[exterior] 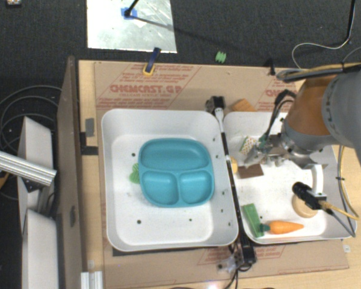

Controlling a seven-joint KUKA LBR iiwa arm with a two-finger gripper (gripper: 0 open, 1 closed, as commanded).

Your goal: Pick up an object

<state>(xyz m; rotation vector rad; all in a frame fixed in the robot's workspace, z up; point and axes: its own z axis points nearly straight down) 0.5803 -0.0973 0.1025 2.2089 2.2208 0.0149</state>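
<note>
The right bin [262, 122] held the pincer [257, 154], grip state unclear, with a brown block [250, 171] just below; it risked sliding away.

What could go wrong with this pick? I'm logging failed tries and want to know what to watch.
The tool sits low in the right bin, close to the divider between the bins, so it may scrape that wall. The brown piece lies flat beside it, leaving little edge to grip. The carrot and green block lie close together, so a later try there could catch both.
</note>
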